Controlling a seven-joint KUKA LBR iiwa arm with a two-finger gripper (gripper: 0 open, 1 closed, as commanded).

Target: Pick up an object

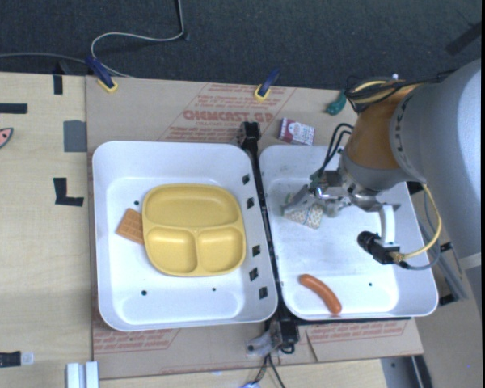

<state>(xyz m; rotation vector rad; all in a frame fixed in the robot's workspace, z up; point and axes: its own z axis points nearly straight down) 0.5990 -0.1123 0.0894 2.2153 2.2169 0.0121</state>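
Observation:
In the right bin (388, 297) a small grey and white patterned object (305, 212) lies near the upper left. My gripper (323, 192) is low over it, at its upper right edge, the arm coming in from the right. An orange sausage (320, 293) lies near the right bin's front edge. The left bin (121, 297) holds a yellow divided plate (196, 228) with a brown waffle-like cracker (130, 225) tucked at its left side.
A small red and white packet (295, 131) lies on the cardboard behind the right bin. Black clips (249, 136) join the two bins along the middle. A cable with a black plug (377, 246) hangs from the arm over the right bin.

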